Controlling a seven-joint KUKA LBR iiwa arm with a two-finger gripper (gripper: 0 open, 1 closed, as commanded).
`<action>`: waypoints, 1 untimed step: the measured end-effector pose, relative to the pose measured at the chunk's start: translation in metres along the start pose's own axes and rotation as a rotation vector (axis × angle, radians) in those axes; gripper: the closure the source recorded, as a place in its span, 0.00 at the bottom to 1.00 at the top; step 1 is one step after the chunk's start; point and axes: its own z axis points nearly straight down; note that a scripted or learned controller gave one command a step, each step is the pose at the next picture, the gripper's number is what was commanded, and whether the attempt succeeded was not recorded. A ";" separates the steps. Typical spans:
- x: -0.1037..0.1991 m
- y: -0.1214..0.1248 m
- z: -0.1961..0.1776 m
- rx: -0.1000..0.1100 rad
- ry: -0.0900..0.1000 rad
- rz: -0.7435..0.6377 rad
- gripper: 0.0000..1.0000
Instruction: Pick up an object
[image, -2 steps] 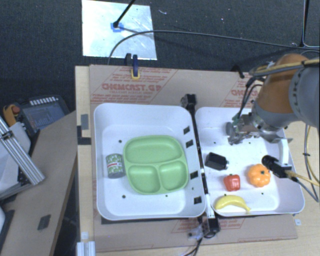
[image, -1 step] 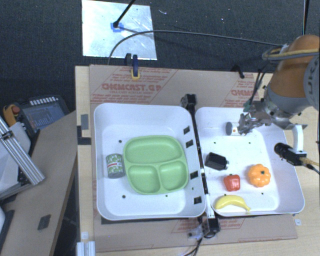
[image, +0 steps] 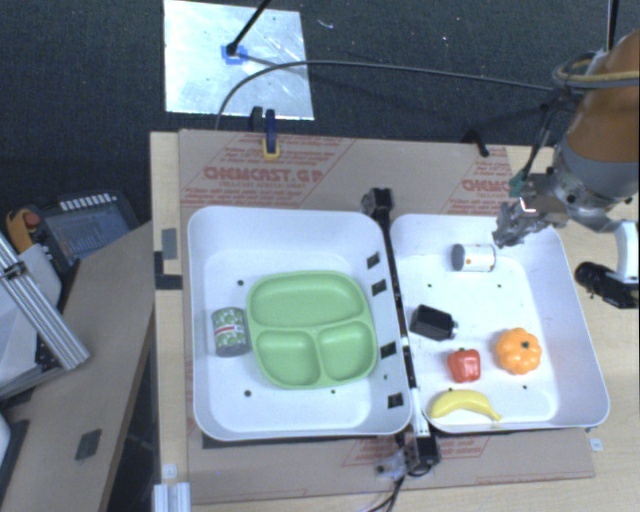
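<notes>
Gripper (image: 511, 228) just beside white cylinder (image: 473, 258).

**Arm reaching in from your right**

Your arm (image: 600, 120) enters from the upper right, its orange band above the grey wrist. The wrist angles down and leftward, and your gripper (image: 508, 232) hangs low at its end, fingers too blurred to read.

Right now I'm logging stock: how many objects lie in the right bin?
5: white cylinder at back, black block mid-left, red pepper, orange pumpkin, yellow banana in front.
</notes>
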 end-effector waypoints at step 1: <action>0.051 -0.027 0.013 0.009 0.003 -0.003 1.00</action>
